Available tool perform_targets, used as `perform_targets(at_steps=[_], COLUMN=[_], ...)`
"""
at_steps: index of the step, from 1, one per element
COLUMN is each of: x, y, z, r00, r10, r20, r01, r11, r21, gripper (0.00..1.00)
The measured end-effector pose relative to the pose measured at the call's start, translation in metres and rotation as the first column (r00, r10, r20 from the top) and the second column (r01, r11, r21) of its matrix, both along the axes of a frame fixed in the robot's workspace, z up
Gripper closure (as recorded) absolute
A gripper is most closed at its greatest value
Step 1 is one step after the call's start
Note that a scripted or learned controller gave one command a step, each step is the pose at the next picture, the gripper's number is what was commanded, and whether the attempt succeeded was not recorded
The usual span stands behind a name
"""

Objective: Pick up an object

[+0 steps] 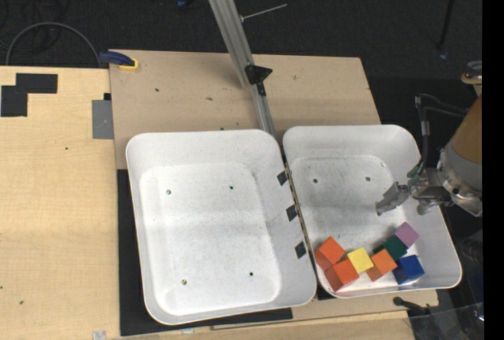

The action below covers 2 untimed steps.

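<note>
White plastic makes up both shallow bins, set side by side on the bench with their inner rims touching along a seam marked by three small black clips. The left bin (150, 173) has a bare speckled floor from rim to rim. The right bin (346, 142) is bare across its far half and middle; its clutter is packed into the near corner against the front rim, so the open room lies toward the far wall and the seam.

The gripper (403, 201) hangs over the right side of the right bin, reaching in from the arm (471, 149) at that edge. Its two fingers are spread apart, one grey finger (389, 200) angled toward the bin's middle, with nothing between them.

The blocks lie nearer the camera than the gripper, just beside it but not touching. Closest is a purple cube (406, 234). Next to it sits a dark green cube (394, 246), then a blue cube (409, 268) hard against the front-right rim. An orange cube (383, 261) and a yellow cube (360, 260) sit in the middle of the cluster, and two red-orange blocks (336, 262) close it off toward the seam, one behind the other. That makes seven blocks, two bins, one gripper.

Behind the bins a slanted aluminium rail (228, 16) rises from the bench.
</note>
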<state>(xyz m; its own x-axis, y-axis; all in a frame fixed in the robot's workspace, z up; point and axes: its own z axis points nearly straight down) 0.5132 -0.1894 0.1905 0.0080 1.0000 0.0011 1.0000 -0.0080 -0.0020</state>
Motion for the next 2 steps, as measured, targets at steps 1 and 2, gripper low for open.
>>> perform_targets(at_steps=[1,2], x=[0.0000,-0.0002], y=[-0.0004,-0.0007], z=[0.0096,0.0092], r00=[1.000,1.000], r10=[-0.002,-0.003], r20=[-0.001,-0.001], r01=[0.002,0.003], r11=[1.000,1.000], r21=[0.001,0.001], gripper=[1.00,0.00])
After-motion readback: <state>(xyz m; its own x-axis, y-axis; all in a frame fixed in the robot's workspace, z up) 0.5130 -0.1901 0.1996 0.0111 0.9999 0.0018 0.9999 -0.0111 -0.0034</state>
